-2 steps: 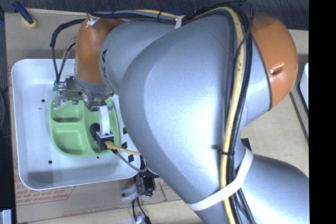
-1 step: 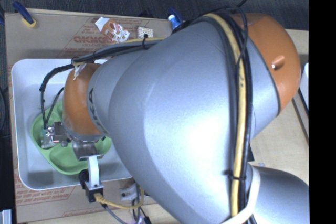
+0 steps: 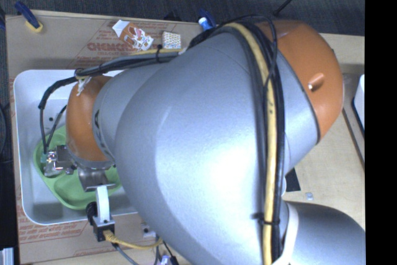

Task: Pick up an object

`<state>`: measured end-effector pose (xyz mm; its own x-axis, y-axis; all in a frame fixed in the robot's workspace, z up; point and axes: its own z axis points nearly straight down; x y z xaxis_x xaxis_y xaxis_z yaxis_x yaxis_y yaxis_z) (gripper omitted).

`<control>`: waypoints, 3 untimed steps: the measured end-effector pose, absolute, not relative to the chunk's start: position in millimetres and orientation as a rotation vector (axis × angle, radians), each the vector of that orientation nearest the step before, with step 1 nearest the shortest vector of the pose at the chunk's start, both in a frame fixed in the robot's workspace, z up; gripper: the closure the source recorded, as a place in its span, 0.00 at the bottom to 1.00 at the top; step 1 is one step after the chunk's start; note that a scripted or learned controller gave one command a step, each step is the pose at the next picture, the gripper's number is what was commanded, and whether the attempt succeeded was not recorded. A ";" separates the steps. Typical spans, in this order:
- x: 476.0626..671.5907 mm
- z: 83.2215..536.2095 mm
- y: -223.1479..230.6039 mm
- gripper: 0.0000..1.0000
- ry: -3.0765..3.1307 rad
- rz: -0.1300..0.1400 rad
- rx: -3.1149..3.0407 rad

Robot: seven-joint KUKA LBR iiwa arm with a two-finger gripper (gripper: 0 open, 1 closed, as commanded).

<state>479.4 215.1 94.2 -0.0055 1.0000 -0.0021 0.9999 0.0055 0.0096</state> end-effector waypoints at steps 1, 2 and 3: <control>485.6 107.9 212.8 1.00 2.210 0.027 2.199; 482.7 106.4 214.0 0.00 2.218 0.015 2.202; 484.7 117.8 214.7 1.00 2.219 0.021 2.197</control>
